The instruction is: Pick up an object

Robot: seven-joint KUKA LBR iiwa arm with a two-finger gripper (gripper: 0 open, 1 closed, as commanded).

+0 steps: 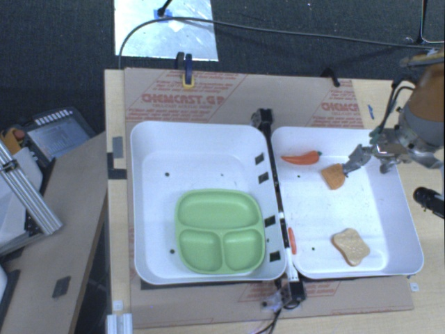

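Observation:
The right bin [393,207] holds three small items. An orange carrot-like piece [301,158] lies at its back left. A round orange-brown piece [334,177] rests just in front of the carrot-like piece. A tan slice of toast [350,246] lies near the front. My gripper [366,164] hangs low over the bin's back right, open, with nothing between its fingers. Its left fingertip [352,163] is right beside the round piece's upper right edge.
The left bin [153,186] holds a green three-compartment plate [219,229] at its front. Black clips run along the divider [271,186] between the bins. A small red item [291,241] lies by the divider. A grey device [59,136] sits on the left bench.

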